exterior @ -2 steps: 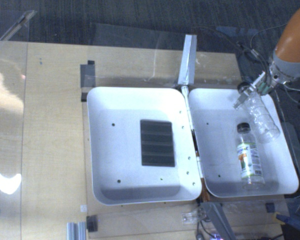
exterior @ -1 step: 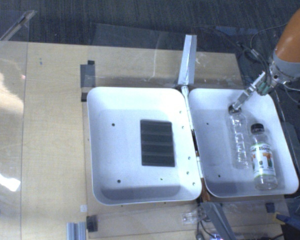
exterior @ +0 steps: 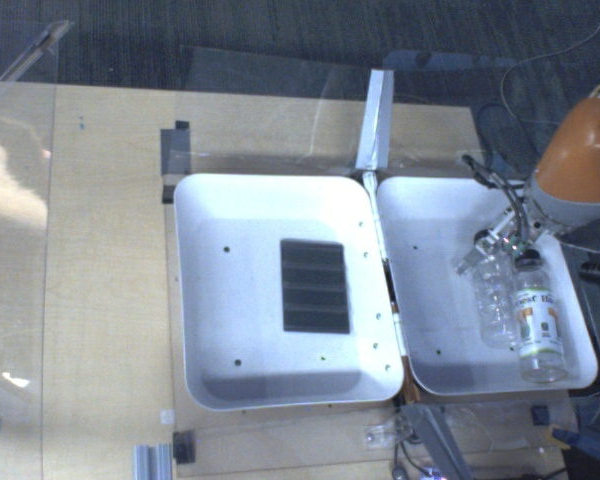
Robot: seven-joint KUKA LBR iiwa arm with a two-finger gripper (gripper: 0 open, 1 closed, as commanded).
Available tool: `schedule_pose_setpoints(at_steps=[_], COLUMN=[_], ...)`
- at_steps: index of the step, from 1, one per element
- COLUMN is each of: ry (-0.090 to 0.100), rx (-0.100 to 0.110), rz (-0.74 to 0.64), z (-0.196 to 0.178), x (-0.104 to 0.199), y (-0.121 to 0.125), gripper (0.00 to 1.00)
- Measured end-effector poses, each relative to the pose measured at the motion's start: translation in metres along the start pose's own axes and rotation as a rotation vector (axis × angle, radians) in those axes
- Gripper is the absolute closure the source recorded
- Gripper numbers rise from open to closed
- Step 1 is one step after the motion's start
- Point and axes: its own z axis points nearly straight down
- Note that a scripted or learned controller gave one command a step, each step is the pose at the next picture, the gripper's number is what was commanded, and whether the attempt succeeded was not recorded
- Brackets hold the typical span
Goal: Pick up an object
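Reaching in from the right, the arm [exterior: 580, 163] is showing its orange band at the edge of the picture, and the grey wrist below it is leaning down and to the left over the right bin [exterior: 425, 268]. The gripper [exterior: 500, 240] is sitting low over that bin's right half, a small cluster of metal and dark parts with thin cables [exterior: 490, 176] looping up behind it. It is too small and cluttered to make out, so I cannot tell how the gripper is set.

Two things are lying in the right bin, just below the gripper. A clear bottle [exterior: 537, 323] with an orange and white label and a dark cap is lying lengthwise, cap end up toward the gripper and base down near the bin's lower right corner. Just beside it on the left, a second clear plastic piece [exterior: 492, 303] is lying along the same line; its outline is hard to read against the white floor. Both are resting on the bin floor, and whether the gripper is touching either one is unclear.

The left bin [exterior: 210, 268] is holding a dark ribbed rectangular block [exterior: 315, 285], lying flat near the middle. The two bins are touching along their inner edges on the wooden bench [exterior: 90, 298].
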Motion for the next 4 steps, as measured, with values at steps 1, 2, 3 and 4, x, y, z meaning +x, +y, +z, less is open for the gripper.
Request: schedule_pose_setpoints(at_steps=[1,2,3,4], ry=[0.027,0.024,0.003,0.006], rx=[0.024,0.021,0.012,0.010], rz=[-0.045,0.255,0.252,-0.025], z=[0.002,0.003,-0.010,-0.083], x=[-0.039,-0.042,-0.047,-0.001], y=[0.032,0.038,0.039,0.082], gripper=[0.00,0.00,1.00,1.00])
